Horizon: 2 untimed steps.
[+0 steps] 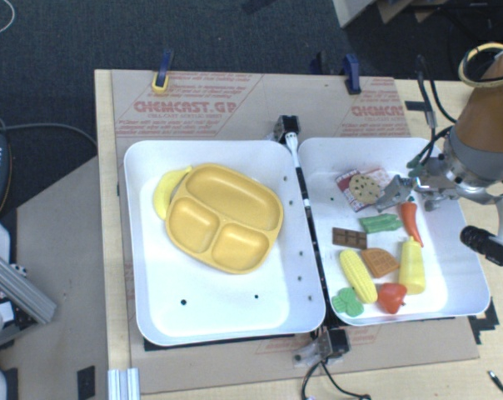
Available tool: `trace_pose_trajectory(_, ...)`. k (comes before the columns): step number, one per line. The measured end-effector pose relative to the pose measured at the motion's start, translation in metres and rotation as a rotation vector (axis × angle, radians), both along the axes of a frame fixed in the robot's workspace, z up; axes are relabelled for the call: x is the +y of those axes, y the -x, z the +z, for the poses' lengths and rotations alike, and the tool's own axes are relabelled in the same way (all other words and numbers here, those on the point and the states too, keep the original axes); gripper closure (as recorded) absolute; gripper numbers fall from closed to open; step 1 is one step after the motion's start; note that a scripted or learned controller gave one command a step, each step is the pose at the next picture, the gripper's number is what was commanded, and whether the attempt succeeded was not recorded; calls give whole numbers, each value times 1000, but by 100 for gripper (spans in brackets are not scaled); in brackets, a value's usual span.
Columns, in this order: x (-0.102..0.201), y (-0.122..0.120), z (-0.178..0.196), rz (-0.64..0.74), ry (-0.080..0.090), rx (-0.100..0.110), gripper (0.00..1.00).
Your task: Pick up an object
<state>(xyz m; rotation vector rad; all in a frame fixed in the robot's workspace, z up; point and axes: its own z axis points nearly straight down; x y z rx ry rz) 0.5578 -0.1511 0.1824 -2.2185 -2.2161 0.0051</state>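
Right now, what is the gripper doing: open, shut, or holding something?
Gripper: over the right bin, near the cookie packet; finger state cannot be told, nothing visibly held.

A robotics lab: a clamped protective sheet [185, 98] covers the counter [118, 307], cables [35, 132] trail over dark carpet [110, 15], and white bins [151, 307] hold toy food [358, 275].

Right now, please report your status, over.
Hand low over right bin, nothing seen held. Cookie, green piece, carrot crowd it.

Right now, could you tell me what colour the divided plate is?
Yellow; the divided plate shows in the camera view.
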Motion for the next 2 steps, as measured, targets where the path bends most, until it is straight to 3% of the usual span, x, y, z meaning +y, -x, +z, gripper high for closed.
trace_pose_trajectory(1, 6, 2, -63, 1, -1, 2, 0)
trace_pose_trajectory(2, 6, 1, -98, 0, 2, -7, 0)
